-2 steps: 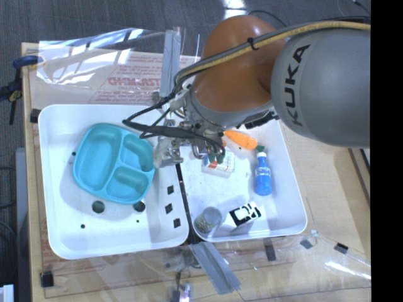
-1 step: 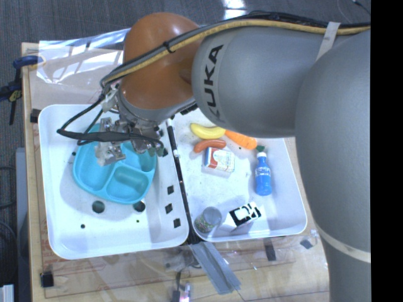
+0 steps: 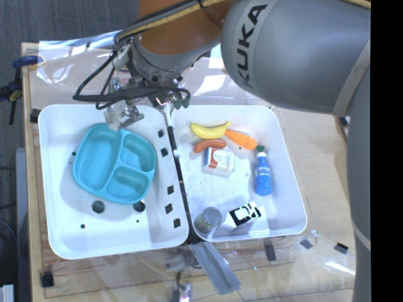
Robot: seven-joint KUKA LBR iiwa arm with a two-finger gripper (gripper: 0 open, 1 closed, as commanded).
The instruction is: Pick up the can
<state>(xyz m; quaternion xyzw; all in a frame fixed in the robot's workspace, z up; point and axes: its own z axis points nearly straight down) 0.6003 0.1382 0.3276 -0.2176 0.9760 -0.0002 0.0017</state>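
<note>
The hand point(image 3: 129, 113) hangs over the left bin point(image 3: 56, 231), at the far edge of the blue divided tray point(image 3: 115, 162). In the right bin point(image 3: 286, 187), the can point(image 3: 207, 219) lies at the near corner, beside a black-and-white item point(image 3: 244, 214). Farther from the can lie a small box point(image 3: 218, 161), a blue bottle point(image 3: 262, 175), a sausage point(image 3: 209, 145), a carrot point(image 3: 242, 139) and a banana point(image 3: 210, 129).

Two bins side by side on tabletop point(image 3: 315, 137). Left bin point(image 3: 56, 231): divided tray point(image 3: 115, 163) in middle, gripper point(image 3: 126, 114) above its far edge. Right bin point(image 3: 286, 187): banana point(image 3: 209, 129) at far side, carrot point(image 3: 242, 139) right of it, sausage point(image 3: 210, 146) in front, box point(image 3: 218, 161) nearer, bottle point(image 3: 262, 173) to right, can point(image 3: 207, 221) at near-left corner, small carton point(image 3: 244, 214) right of can.
</note>
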